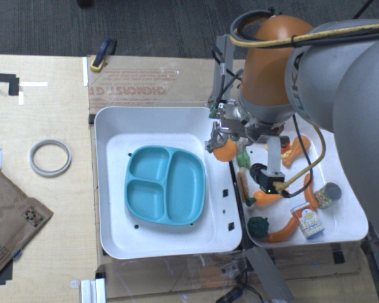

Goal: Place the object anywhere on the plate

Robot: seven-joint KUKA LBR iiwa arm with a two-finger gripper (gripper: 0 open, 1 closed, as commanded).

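Observation:
A turquoise plate [166,185] with three compartments lies in the left white bin [114,137]. My gripper [221,145] hangs over the left bin's right wall, just off the plate's upper right corner. A small round orange object [227,151] sits between its fingers, so the gripper is shut on it. The object hangs above the strip where the two bins meet, not over the plate. The grey arm with its orange band covers the back of the right bin.
The right bin [350,223] holds several toy foods: an orange carrot [266,198], a dark green broccoli [259,225], a small can [329,194], a carton [309,223] and orange pieces [295,151]. A tape ring [50,157] lies on the bench at left.

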